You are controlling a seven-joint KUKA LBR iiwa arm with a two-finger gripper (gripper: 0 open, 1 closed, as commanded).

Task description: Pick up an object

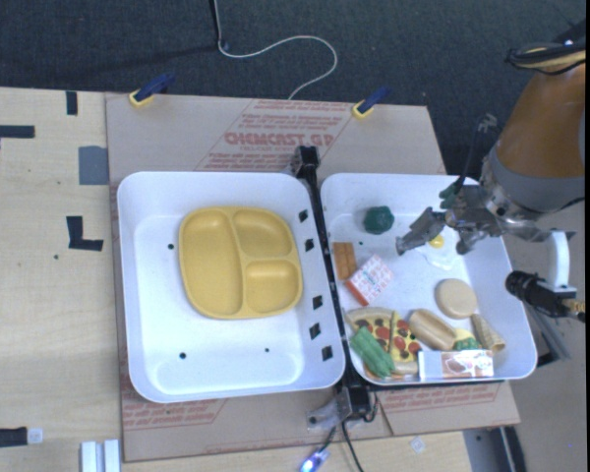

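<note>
My gripper (441,236) hangs over the upper middle of the right bin (413,190), its two dark fingers spread open with nothing between them. A small white and yellow piece (438,258) lies just below the fingertips. Left of the gripper sits a green round object (378,219). Lower in the bin lie a tan round bun (456,298), a hot dog (433,329), a pizza slice (391,332), a green vegetable (371,352), a white and red packet (372,278), an orange stick (344,259) and a flat printed box (457,364).
The left bin (147,293) holds a yellow divided plate (241,262). A black divider (317,254) runs between the bins. The arm's orange and grey body (541,136) looms over the right bin's far right edge. A white cable (275,47) lies on the dark floor behind.
</note>
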